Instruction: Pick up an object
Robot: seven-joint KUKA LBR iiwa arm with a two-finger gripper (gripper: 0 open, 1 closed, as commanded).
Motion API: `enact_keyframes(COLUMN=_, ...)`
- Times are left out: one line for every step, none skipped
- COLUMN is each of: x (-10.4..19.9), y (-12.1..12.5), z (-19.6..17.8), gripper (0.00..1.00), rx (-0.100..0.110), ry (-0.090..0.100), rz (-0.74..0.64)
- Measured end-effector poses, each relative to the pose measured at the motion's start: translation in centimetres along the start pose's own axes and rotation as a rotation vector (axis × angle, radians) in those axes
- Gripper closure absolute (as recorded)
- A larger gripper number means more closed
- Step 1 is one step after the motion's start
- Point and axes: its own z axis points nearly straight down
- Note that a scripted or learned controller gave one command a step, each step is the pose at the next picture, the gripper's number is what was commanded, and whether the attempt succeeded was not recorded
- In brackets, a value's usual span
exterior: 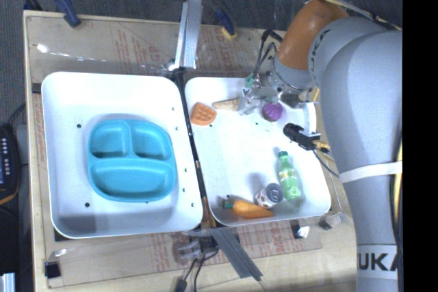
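Roughly, count first: 2 white bins side by side, left bin [61,147] w/ 1 blue divided tray [131,161], three compartments. Right bin [233,147] has 6 loose items: 1 orange waffle-like piece [203,113] by its upper left corner, 1 ice-cream cone [227,104] lying flat just right of that, 1 purple round thing [272,111] near the top right, 1 green bottle [289,178] lying along the right side, 1 small can [269,195] touching the bottle's lower end, 1 carrot [249,209] at the bottom edge, just beside the can. 1 arm, reaching in from the right. Gripper [250,98] sits low at the bin's top, btwn cone's wide end and purple thing, close to both. Can't tell how far it's spread, or whether it's got anything; contact w/ the cone unclear.
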Motion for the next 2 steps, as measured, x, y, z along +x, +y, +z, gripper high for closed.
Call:
enact_keyframes(x=0.11, y=0.08, z=-1.03, gripper=1.0, rx=0.0, ry=-0.001, rz=-0.006)
enact_keyframes(x=0.14, y=0.08, z=-1.02, gripper=0.0, rx=0.0, ry=0.0, rz=-0.007)
